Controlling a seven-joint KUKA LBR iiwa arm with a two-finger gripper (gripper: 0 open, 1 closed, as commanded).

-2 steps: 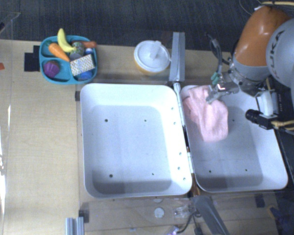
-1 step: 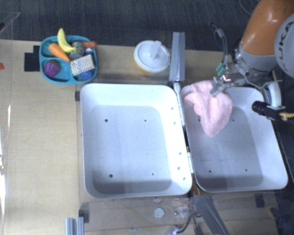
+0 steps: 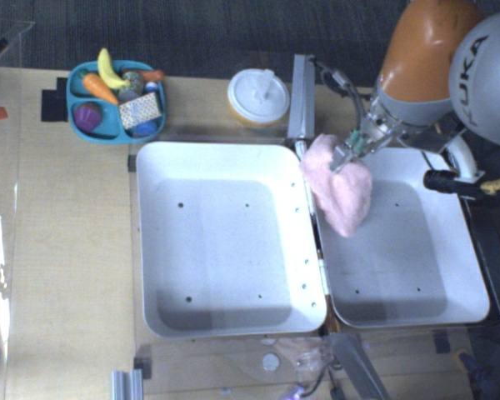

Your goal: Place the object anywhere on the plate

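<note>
While gripper (image 3: pixel 347 158) pinches pink cloth (image 3: pixel 340 187) at its upper edge, the cloth hangs over the right bin (image 3: pixel 417 290).
Reference: right bin. Cloth drapes at its upper-left corner, overlapping the rim toward the left bin (image 3: pixel 225 248). Well left and above: blue tray (image 3: pixel 77 127) containing toy food. Just above: white plate (image 3: pixel 258 97).

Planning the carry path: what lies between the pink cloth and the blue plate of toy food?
In the camera view, the left bin's back rim and a white lidded container lie between the pink cloth and the blue plate.
</note>
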